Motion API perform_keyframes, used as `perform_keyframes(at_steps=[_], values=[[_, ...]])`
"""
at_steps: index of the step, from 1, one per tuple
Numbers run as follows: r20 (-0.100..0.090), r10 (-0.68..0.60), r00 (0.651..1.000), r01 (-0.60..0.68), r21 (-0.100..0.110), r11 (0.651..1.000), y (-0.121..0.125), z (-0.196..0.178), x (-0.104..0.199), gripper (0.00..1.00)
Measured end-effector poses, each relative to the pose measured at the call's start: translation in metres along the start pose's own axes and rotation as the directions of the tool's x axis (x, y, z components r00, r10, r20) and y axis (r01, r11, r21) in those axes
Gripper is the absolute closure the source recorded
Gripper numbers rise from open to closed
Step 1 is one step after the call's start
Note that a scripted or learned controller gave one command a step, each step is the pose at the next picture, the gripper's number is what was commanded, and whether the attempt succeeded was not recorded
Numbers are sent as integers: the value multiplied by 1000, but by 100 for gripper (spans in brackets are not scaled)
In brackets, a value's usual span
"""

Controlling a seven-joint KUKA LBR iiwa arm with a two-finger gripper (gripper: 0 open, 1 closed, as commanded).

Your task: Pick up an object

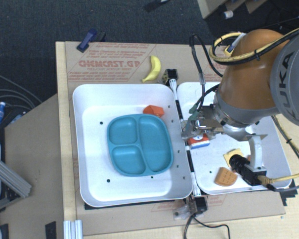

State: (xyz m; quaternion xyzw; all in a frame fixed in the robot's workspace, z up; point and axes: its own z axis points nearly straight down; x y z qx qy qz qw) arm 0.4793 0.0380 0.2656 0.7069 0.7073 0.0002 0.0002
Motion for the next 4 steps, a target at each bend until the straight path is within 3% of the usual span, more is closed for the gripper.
perform_keyframes(at_steps=[2,3,4], values=[[0,1,1000,-1,0,1000,0,-2,-2,100],[1,2,1000,-2,-1,1000,49,18,-33,100],[-1,0,1000,0,5,1000,-1,9,26,100]])
